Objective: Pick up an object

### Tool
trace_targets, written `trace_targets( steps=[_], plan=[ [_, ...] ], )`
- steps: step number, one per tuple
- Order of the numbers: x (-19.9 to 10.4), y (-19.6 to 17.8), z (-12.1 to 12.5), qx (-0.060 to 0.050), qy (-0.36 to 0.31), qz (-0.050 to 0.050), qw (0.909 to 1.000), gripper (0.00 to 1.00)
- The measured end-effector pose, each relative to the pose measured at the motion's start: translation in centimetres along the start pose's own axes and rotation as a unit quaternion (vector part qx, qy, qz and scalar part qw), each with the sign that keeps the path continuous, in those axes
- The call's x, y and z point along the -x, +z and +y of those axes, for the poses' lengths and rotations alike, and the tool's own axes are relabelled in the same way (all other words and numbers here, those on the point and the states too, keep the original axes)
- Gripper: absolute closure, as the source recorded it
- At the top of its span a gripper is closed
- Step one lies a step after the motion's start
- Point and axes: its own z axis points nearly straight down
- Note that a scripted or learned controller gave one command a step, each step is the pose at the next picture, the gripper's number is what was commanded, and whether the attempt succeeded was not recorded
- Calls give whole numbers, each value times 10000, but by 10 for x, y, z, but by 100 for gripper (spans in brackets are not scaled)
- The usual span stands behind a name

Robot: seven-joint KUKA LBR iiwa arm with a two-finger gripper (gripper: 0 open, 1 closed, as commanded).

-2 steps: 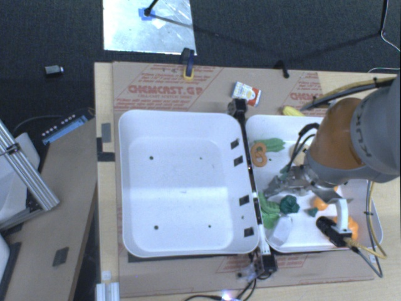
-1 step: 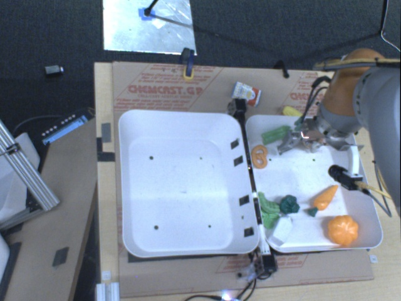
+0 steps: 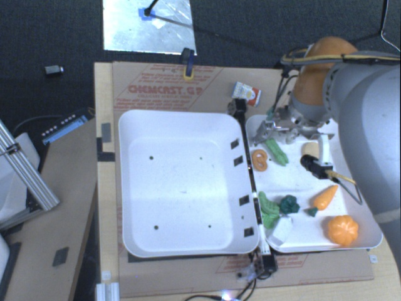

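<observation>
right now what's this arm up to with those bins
The grey arm reaches in from the right over the right bin, its gripper low at the far end, just above a green pea-pod-like piece. Nothing is visibly held. Also lying in that bin are an orange pumpkin-like toy, a carrot, a small pretzel-shaped piece and dark green leafy toys. The left bin sits alongside.

Single fixed camera above bench [image 3: 156,80], slanted downward, seemingly mid-distance, arm [image 3: 366,124] entering from right
</observation>
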Motion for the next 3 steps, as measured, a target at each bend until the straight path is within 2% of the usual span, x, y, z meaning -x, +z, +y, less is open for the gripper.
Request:
trace_targets(
  steps=[1,2,3],
  plan=[
    [35,-28,-58,-24,63,-9,10000,0],
    [1,2,0,4,8,-4,10000,0],
    [51,-66,-1,18,55,-19,10000,0]
  ],
)
